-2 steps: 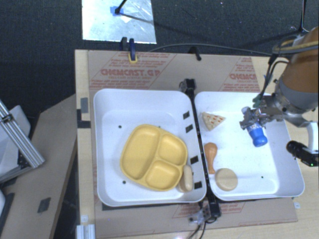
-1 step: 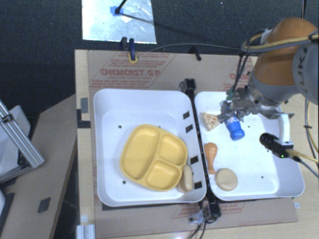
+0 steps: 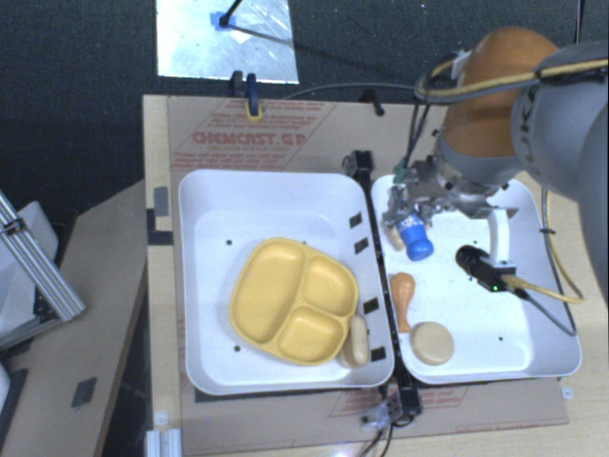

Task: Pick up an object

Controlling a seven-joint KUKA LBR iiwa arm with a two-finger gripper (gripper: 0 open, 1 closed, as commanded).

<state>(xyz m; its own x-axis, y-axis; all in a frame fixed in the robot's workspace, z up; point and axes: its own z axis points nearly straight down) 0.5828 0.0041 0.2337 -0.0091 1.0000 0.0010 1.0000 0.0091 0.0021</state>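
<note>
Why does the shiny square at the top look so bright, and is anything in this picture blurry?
In the camera view, the foil-like square on the dark backdrop catches glare and washes out pale. The white bins are evenly lit with soft shadows only. The arm's orange band looks slightly soft, while the yellow tray stays crisp.

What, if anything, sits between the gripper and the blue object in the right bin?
Nothing visible does. The gripper is right over the blue object near the right bin's left wall, with no other item between them. The orange piece and the tan disc lie nearer the bin's front edge.
</note>
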